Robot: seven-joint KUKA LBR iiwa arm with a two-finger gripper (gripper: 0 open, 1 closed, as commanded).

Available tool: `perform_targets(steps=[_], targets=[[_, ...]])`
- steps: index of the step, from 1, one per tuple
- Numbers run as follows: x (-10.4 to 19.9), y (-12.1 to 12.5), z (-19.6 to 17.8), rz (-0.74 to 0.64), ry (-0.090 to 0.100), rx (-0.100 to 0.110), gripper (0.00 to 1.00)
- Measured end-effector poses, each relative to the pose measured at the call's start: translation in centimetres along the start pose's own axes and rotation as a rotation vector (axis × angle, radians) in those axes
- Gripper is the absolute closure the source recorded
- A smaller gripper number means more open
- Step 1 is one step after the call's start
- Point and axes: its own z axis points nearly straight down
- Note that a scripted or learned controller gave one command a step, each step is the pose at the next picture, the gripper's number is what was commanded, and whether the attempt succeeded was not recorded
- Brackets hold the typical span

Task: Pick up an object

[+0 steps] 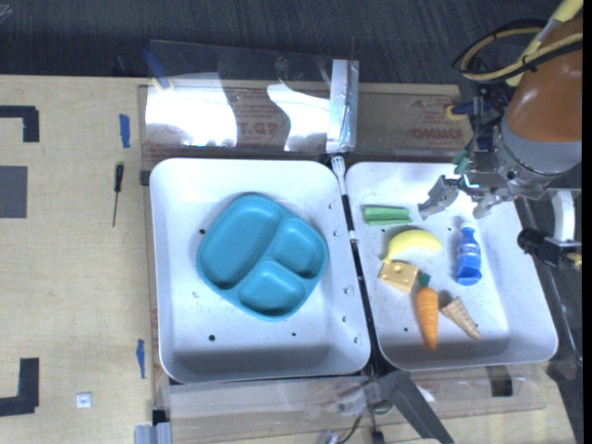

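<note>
Carrot (426, 316) first, nearest the front of the right bin (532, 340), lying lengthwise with its green top toward the cheese (400, 275). It looks like a hard plastic toy, light and stiff, tapering to a slick point, so the thicker upper half is the place to pinch. Just beside it, the cone (462, 318) lies slanted; narrow, likely to squirt out. Up a step, the cheese wedge touches the banana (413, 242), which is curved and smooth, best taken across its middle. The blue bottle (468, 254) sits apart to the right, rounded, probably prone to rolling. Further back, the green bean (386, 215) lies flat, thin and low, a hard catch. Above it all hangs the gripper (460, 195), jaws spread wide and holding nothing, over the back of the bin. Over in the left bin (176, 248), a blue tray (263, 254) sits alone.
</note>
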Motion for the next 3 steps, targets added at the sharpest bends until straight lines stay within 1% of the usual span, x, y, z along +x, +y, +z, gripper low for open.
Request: perform_targets(steps=[1,2,3], targets=[[-3.0,-7.0,14.0,0.004,-0.003,-0.008,0.0],[-3.0,-6.8,12.8,0.005,-0.004,-0.014,1.0],[-0.3,-5.2,11.1,-0.002,-0.001,-0.004,1.0]])
